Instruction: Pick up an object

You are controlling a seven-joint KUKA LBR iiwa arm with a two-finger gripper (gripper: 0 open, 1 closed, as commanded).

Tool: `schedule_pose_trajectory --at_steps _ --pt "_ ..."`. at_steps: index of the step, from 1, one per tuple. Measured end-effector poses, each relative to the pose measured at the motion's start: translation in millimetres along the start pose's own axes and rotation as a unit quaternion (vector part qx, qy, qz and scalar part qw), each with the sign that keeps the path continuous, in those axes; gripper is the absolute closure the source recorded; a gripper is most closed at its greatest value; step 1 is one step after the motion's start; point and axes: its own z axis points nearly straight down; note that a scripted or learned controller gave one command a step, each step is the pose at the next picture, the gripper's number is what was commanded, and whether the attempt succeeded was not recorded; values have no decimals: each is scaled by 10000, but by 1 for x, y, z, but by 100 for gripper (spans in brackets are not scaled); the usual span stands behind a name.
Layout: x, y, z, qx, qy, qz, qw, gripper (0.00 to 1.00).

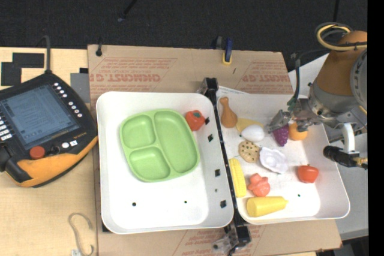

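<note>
Two white bins are borne side by side on the bench. The left bin (120,201) carries a green divided plate (159,144), with a red tomato (194,120) by its back right corner. The right bin (336,204) is crowded with toy food. The gripper (287,120) is lowered near that bin's back edge, just beside the purple grapes (280,135) and a small orange piece (297,130). Whether the claw is apart or together cannot be told. The approach step seems to be in hand; a descent and closure on the grapes are judged to be called for next.
</note>
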Motion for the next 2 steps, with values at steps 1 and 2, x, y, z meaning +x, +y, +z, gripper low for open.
schedule_pose_trajectory --at_steps 1,2 --pt "-1 0 -9 13 -3 -7 10000 100" --pt "-2 5 -72 37 -14 29 10000 100"
